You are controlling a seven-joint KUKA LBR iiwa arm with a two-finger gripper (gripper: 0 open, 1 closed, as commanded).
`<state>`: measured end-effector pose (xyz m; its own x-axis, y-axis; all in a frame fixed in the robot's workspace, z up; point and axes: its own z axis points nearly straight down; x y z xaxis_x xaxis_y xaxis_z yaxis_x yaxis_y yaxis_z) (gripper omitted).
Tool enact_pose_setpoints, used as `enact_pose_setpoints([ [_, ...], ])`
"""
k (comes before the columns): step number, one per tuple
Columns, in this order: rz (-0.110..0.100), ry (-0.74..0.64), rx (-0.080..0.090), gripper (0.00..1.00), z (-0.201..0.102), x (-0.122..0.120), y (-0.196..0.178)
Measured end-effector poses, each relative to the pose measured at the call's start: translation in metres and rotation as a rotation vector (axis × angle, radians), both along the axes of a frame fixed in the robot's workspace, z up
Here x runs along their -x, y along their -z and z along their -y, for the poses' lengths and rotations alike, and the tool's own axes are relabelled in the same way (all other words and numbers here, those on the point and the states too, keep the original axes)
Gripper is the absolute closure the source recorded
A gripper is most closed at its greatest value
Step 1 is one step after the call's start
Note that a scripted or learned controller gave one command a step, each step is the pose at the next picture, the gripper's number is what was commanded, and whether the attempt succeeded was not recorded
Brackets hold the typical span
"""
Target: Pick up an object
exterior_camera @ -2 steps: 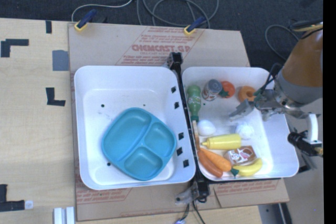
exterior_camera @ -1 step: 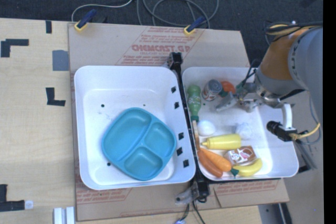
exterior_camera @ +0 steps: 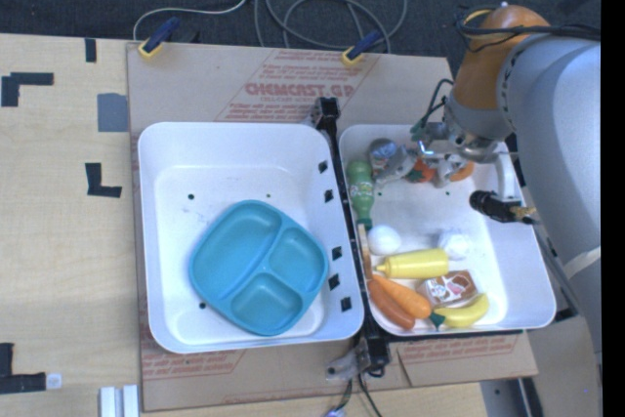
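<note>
Gripper [exterior_camera: 437, 161] near right bin's [exterior_camera: 508, 249] far edge, toys crowding its near edge; finger opening cannot be told; left bin [exterior_camera: 166, 161] holds blue tray [exterior_camera: 258, 266].

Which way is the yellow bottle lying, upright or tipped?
Tipped. The yellow bottle lies on its side on the right bin floor, above the carrot.

Only readable text I see: red print on the cardboard sheet [exterior_camera: 293, 88] under my two bins, near its far edge, centre. Main line looks like "CHEMCAST GP", upside-ish/slanted from this view, w/ smaller red lines above & below it, too small to read. More red print at the sheet's near edge, also illegible. A small packet [exterior_camera: 451, 289] in the right bin has a printed label, can't make out words.
</note>
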<state>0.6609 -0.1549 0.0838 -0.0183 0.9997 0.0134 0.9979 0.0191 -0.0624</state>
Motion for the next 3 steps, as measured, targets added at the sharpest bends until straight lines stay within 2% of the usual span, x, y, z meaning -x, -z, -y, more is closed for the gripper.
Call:
enact_pose_setpoints([
  [1, 0.012, 0.017, 0.015, 0.00, -0.015, 0.002, -0.001],
  [2, -0.011, 0.012, 0.011, 1.00, -0.018, 0.006, -0.008],
  [3, 0.057, 0.019, 0.011, 1.00, -0.048, 0.073, -0.018],
])
